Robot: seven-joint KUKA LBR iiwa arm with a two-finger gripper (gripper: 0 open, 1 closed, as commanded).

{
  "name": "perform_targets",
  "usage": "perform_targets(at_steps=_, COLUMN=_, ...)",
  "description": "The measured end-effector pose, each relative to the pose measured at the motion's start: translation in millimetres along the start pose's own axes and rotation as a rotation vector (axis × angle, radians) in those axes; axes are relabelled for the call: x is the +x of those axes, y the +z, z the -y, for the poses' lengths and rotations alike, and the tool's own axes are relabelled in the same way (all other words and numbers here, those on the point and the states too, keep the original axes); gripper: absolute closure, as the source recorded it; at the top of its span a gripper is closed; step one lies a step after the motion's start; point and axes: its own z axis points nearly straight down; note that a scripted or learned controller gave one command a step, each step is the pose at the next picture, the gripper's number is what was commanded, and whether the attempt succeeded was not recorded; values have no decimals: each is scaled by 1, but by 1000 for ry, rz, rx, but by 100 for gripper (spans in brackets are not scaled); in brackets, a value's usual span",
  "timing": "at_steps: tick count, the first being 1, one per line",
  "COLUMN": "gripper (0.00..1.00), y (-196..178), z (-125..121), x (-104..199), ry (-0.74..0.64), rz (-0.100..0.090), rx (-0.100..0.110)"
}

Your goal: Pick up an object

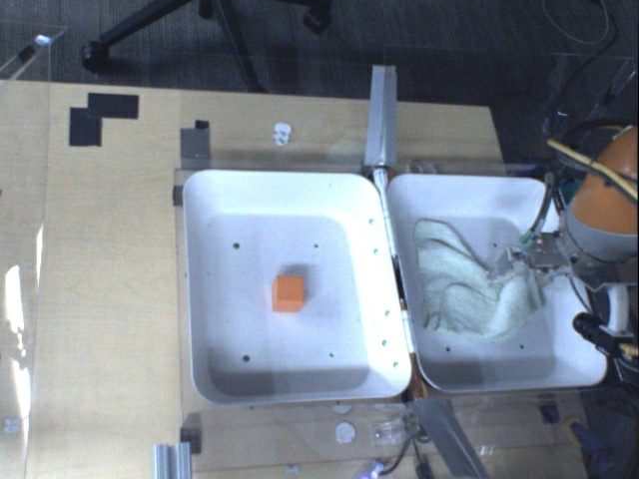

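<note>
Camera view: tool [521, 258] on white cloth [469, 285], right bin [479, 183]; grip state unclear; no legible writing.

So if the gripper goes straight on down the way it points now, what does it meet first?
Most likely the white cloth crumpled in the right bin: the gripper is at the cloth's right end, though one view leaves the depth unclear.

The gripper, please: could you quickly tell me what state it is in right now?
Gripper: down in the right bin at the white cloth; open, closed or holding cannot be told from this view.
</note>
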Motion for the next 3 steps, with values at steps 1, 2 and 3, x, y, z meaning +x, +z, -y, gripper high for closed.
perform_targets(at_steps=1, gripper=100, y=-9, z=-2, x=1, ry=-2, rz=-1, rx=-1)
perform_targets(at_steps=2, gripper=100, y=-98, z=-56, x=33, ry=241, rz=1, rx=4)
perform_targets(at_steps=3, gripper=100, y=1, z=-76, x=80, ry=272, rz=2, rx=-4)
